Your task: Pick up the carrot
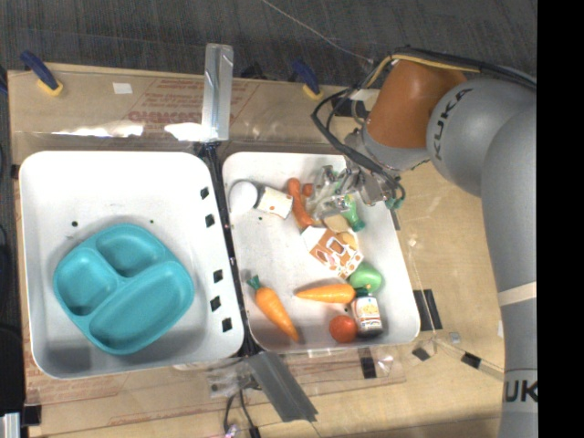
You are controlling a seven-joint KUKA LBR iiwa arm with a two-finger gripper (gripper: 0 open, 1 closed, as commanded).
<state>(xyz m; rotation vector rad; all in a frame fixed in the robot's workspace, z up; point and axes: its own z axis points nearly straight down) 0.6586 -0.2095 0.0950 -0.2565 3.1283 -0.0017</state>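
Two carrots lie in the right bin (pixel 401 245). One carrot (pixel 273 307) with a green top rests slanted near the bin's front left corner. The other carrot (pixel 325 292) lies crosswise a little to its right, near the front. My gripper (pixel 345 190) hangs over the bin's back right part, low among a cluster of small items. It is well behind both carrots and touches neither. An orange-red sausage-like piece (pixel 298 203) lies just left of the gripper.
Around the carrots are a patterned orange-and-white box (pixel 336 252), a green fruit (pixel 366 276), a small bottle (pixel 368 314) and a red tomato (pixel 343 328). A white ball (pixel 242 193) sits back left. A teal divided plate (pixel 123 286) lies in the left bin (pixel 36 208).
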